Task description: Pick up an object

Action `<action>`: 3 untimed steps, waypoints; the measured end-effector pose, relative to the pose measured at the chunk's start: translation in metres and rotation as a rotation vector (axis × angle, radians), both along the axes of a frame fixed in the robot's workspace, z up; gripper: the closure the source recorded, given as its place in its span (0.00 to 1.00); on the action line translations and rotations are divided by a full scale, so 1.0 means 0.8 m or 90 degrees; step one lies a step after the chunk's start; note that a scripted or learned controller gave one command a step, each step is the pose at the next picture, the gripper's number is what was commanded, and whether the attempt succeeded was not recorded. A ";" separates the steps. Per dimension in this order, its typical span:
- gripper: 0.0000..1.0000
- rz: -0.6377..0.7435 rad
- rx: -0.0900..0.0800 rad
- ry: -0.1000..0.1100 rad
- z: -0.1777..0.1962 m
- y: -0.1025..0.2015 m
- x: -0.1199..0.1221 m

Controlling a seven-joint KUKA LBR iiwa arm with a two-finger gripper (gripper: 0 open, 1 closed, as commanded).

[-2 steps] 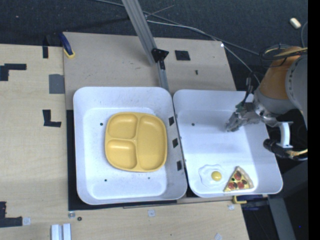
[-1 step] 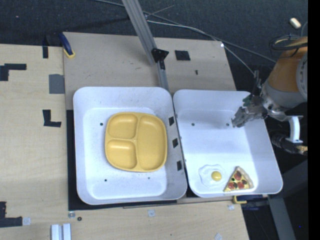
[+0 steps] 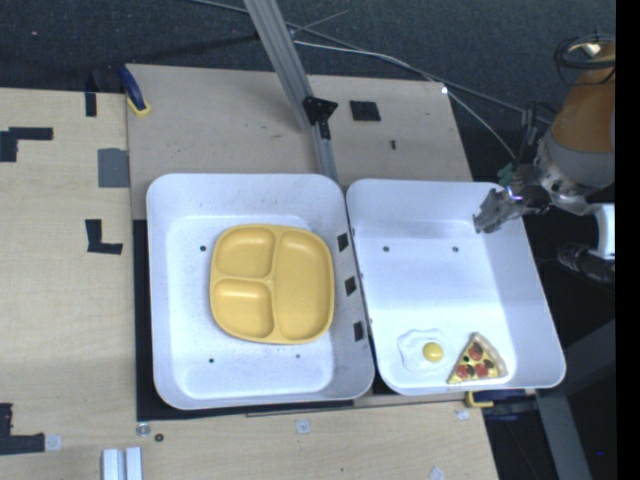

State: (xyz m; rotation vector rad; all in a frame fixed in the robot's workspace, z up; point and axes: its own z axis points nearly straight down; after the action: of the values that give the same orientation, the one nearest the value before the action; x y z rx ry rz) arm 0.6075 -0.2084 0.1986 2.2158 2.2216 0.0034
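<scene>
A yellow divided plate [image 3: 272, 284] with three sections lies in the left bin [image 3: 165, 268]. In the right bin's [image 3: 520, 268] near corner lie a fried egg [image 3: 422, 350] and a pizza slice [image 3: 478, 360]. The gripper [image 3: 490, 215] hovers at the far edge.

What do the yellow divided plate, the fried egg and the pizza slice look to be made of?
Yellow divided plate: likely moulded plastic, smooth with a soft sheen, uniform colour. Fried egg and pizza slice: probably toy plastic or rubber, flat bright colours; too small to be sure.
</scene>
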 end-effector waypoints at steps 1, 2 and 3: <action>1.00 -0.001 0.000 0.001 0.035 0.001 0.001; 1.00 0.002 0.001 0.004 0.022 0.069 0.004; 1.00 0.002 0.002 0.004 0.010 0.135 0.006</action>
State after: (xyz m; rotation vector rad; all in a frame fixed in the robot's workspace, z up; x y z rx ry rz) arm 0.6127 -0.1001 0.2064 2.2166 2.2300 -0.0012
